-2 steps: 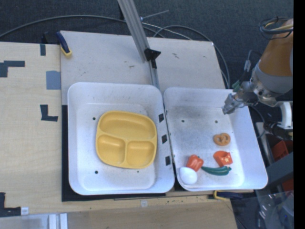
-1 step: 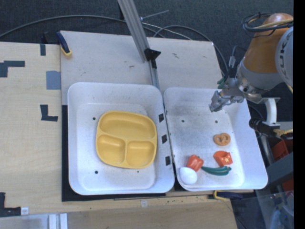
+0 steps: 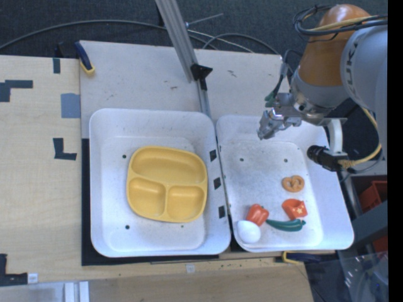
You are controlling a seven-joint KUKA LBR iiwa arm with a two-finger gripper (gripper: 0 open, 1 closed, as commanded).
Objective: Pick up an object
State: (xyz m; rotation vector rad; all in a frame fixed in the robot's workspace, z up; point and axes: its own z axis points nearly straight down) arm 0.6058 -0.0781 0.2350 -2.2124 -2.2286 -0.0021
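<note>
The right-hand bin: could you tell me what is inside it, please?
The right-hand bin holds a pretzel, two orange pieces, a green pepper and a white egg. The gripper covers part of its far end.

Just one fixed cam up high, tilted down over both white bins (image 3: 101, 168), arm (image 3: 334, 55) poking in from upper right.
</note>
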